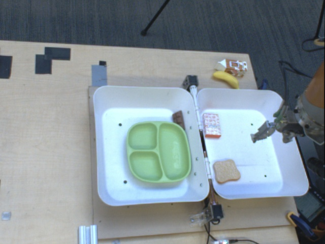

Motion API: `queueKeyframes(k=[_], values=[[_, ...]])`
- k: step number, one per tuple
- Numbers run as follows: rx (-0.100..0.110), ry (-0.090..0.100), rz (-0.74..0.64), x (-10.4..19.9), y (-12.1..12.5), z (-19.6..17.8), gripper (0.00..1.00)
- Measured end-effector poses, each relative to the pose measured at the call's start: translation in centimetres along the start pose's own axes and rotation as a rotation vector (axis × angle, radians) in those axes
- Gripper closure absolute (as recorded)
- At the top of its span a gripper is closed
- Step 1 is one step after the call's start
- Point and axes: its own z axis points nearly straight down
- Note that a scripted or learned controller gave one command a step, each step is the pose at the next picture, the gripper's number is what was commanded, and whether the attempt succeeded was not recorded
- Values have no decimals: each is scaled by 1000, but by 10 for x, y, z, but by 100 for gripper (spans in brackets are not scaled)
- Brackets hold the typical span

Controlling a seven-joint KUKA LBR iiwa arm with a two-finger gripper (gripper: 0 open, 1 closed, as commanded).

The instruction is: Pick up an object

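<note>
Two bins: left bin [101, 151] and right bin [284, 187], side by side; right bin taken as landmark.
Candidate objects: red-and-white packet [211, 125] flat in right bin's upper left part; bread slice [226, 171] in its lower left part, well apart from packet.
Gripper [260, 134]: over right bin's right half, reaching in from the right rim, well apart from both objects; fingers too small and blurred to judge their spread; nothing seen between them.
Left of right bin: green divided plate [158, 152] in left bin; small brown item [178, 118] just above plate.
Beyond right bin's top rim: banana [225, 78] on bench.
</note>
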Motion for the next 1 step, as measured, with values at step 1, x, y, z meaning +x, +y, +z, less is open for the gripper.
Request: queueKeyframes(k=[1], values=[[3,1,3,-13,-18,139,0]])
